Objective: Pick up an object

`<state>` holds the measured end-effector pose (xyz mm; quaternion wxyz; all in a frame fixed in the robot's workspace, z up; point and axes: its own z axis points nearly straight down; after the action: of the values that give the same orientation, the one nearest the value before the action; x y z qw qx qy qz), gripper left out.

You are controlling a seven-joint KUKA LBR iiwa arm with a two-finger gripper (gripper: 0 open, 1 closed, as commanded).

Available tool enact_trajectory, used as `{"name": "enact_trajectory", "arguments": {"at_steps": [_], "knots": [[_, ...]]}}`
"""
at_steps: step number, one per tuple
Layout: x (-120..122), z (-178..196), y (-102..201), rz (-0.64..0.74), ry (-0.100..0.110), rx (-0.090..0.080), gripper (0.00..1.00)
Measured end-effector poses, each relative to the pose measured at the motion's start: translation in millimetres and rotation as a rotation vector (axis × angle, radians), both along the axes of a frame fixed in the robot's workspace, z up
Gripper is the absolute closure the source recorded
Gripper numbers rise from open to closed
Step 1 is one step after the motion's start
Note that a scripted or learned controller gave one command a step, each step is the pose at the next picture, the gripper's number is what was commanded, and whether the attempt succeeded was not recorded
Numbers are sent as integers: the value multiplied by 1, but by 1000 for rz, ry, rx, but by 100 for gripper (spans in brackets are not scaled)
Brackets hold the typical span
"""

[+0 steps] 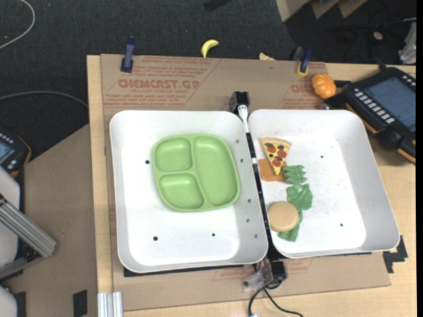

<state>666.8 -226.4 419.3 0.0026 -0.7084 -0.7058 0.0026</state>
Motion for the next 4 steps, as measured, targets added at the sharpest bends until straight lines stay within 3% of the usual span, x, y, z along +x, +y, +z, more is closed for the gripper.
{"name": "enact_trajectory", "arguments": {"at_steps": [1, 2, 3, 4], "knots": [[-27, 106, 91, 13, -23, -1, 100], [-18, 107, 1, -4, -12, -6, 100], [-39, -2, 2, 1, 4, 3, 100], [1, 121, 30, 9, -25, -6, 100]]}}
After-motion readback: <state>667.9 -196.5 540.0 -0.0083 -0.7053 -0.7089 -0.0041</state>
